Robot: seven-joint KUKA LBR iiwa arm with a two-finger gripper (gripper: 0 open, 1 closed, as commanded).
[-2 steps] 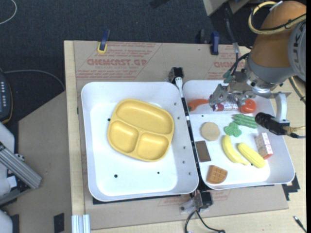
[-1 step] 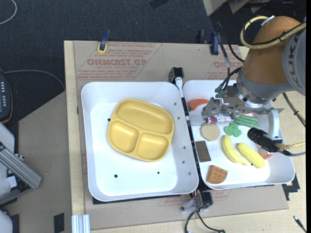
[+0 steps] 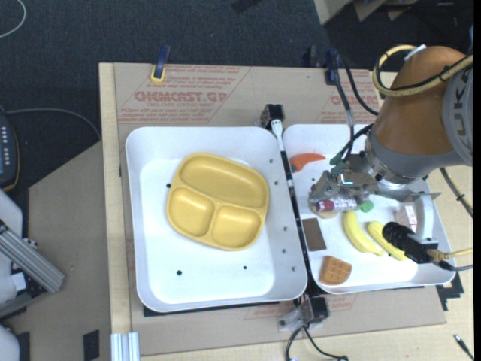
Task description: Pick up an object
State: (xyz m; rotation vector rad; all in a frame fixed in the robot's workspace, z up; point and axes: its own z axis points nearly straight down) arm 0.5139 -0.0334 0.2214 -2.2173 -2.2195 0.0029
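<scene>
My gripper (image 3: 333,189) hangs low over the left middle of the right bin (image 3: 421,277). Right under it lies a small white and red bottle (image 3: 334,204) on its side, touching or nearly touching the gripper. A yellow banana (image 3: 359,233) lies just below the bottle, with a small green piece (image 3: 366,207) beside it. An orange carrot-like piece (image 3: 307,159) sits at the bin's upper left. A brown bar (image 3: 313,234) and a round waffle (image 3: 335,270) lie near the bin's front left. A pink packet (image 3: 406,216) is partly hidden by the arm.
The left bin (image 3: 150,232) holds a yellow divided plate (image 3: 218,201) near its middle. The grey and orange arm (image 3: 421,119) covers the right bin's upper right part. The divider between the bins (image 3: 289,194) runs close to the gripper's left.
</scene>
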